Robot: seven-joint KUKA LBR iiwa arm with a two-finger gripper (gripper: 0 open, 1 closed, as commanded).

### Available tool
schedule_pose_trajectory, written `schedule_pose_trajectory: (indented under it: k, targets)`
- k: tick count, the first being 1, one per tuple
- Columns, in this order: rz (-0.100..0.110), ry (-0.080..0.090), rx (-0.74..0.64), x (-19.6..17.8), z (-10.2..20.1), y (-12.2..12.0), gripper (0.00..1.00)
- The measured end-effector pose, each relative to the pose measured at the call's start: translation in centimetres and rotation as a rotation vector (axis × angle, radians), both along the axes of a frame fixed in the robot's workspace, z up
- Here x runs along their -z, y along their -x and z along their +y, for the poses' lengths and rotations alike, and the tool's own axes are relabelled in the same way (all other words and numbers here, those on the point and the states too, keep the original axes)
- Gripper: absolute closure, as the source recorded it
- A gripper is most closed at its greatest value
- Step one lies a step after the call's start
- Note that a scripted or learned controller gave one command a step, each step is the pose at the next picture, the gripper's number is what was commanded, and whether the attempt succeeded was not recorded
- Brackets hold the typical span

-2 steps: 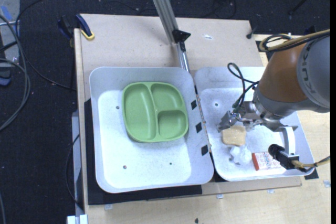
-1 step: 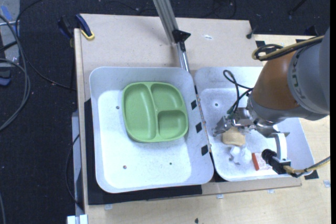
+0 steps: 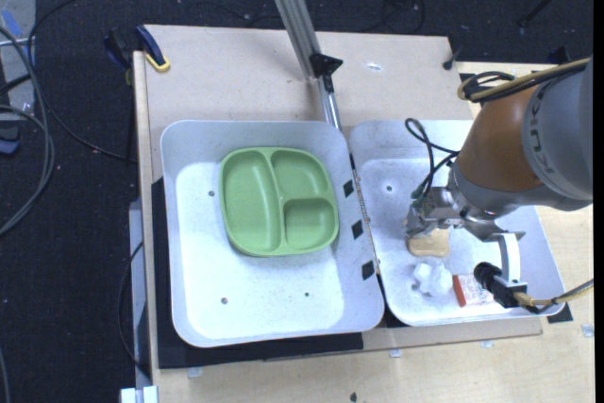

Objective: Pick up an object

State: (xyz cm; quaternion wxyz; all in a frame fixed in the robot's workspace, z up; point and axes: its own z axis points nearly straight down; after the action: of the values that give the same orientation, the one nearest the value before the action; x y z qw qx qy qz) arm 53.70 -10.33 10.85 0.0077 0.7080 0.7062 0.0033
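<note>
Nearest the front rim of the shallow white right-hand bin point(image 3: 528, 321), a red-and-white packet point(image 3: 469, 290) and a crumpled white lump point(image 3: 430, 277) are seen. Just behind them a squat tan object point(image 3: 427, 245) is sat directly under the two-finger gripper point(image 3: 424, 220), its long axis roughly left-right. Jaw state can't be told.

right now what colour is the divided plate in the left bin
Light green, seen plainly in the camera view: the divided plate.
</note>
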Motion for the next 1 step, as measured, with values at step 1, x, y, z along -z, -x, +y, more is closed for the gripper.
schedule_pose_trajectory:
  k: [1]
  targets:
    - [0.013, -0.006, -0.003, -4.23, -0.17, 0.17, 1.0]
